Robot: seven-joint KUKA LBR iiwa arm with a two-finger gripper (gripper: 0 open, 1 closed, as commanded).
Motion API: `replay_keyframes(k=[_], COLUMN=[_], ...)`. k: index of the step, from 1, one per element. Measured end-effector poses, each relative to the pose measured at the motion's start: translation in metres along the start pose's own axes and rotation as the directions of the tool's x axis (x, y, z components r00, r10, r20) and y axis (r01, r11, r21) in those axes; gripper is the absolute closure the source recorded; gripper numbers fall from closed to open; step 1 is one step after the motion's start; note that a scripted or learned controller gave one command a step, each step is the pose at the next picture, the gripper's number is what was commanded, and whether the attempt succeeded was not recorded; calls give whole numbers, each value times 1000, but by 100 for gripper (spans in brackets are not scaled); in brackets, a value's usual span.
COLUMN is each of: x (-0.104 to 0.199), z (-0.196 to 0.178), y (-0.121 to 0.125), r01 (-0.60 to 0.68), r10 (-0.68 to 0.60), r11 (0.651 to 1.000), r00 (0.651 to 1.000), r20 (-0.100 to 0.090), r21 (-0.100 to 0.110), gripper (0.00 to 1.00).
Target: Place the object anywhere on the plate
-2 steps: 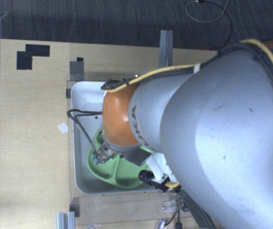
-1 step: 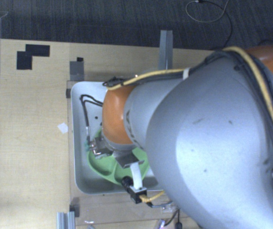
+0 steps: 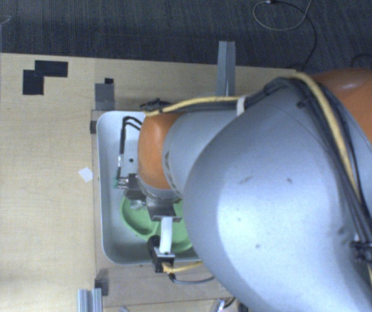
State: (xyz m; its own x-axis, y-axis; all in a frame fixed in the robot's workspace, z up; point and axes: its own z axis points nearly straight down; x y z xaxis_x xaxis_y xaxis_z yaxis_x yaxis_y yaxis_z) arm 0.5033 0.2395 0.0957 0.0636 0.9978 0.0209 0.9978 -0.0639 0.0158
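grey arm (image 3: 276, 194) bulk takes up most of the right half of the camera view, its orange band (image 3: 152, 151) sitting above the wrist and reaching leftward over a white bin (image 3: 108, 194); the wrist hardware hangs over the bin's lower middle, and the pincer (image 3: 134, 187) is tucked under that wrist so that whether it is spread or closed, and whether it has hold of anything, cannot be told; a green plate (image 3: 134, 218) lies in the lower part of the bin, partly covered by the wrist and by a white piece of the arm's fittings that crosses it; the object to be placed cannot be made out, so where it lies cannot be told; a yellowish cable (image 3: 198, 101) runs along the top of the arm toward the wrist; the bin rests on a pale wooden desk (image 3: 36, 174) that carries black marks near its upper left; dark carpet (image 3: 140, 12) lies beyond the desk's far edge, with a thin cord looped on it.
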Motion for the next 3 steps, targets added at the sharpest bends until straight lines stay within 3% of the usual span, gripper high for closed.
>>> replay_keyframes(k=[1,2,3], x=[4,1,4], z=[-1,0,1], y=[44,32,37], r01=[58,53,-97], r10=[-58,-53,97], r11=[998,998,995], r00=[998,999,995], r20=[12,8,5], r21=[11,-15,-2], gripper=[100,100,100])
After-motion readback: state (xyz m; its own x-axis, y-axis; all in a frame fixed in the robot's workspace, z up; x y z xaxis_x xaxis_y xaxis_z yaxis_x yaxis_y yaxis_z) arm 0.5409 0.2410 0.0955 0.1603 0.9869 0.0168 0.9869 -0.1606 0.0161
